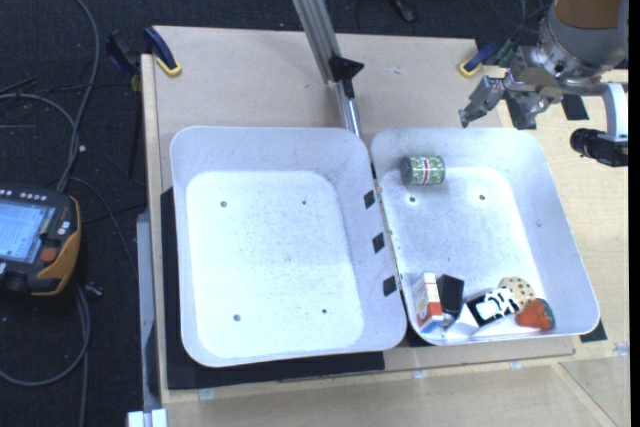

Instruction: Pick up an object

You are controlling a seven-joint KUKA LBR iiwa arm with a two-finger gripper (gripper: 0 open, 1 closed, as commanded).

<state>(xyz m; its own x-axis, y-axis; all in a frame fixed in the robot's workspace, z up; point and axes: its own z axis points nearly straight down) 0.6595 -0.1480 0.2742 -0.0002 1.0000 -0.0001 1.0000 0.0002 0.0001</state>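
Observation:
My gripper (pixel 500 105) hangs above the far edge of the right bin (pixel 560 215), with its two fingers spread open and nothing between them. A small green can (pixel 423 170) lies on its side near the bin's far left corner, left of and below the gripper. Along the bin's near edge sit a red and white box (pixel 430 300), a black block (pixel 451 293), a black and white item (pixel 490 307), a spotted round piece (pixel 515 290) and a red object (pixel 536 315).
The left bin (pixel 200 165) lies beside the right one. A slanted metal pole (pixel 315 10) runs down to the gap between the bins. A yellow handheld controller (pixel 35 240) rests on the floor at far left. Clamps (pixel 160 55) hold the bench's far corners.

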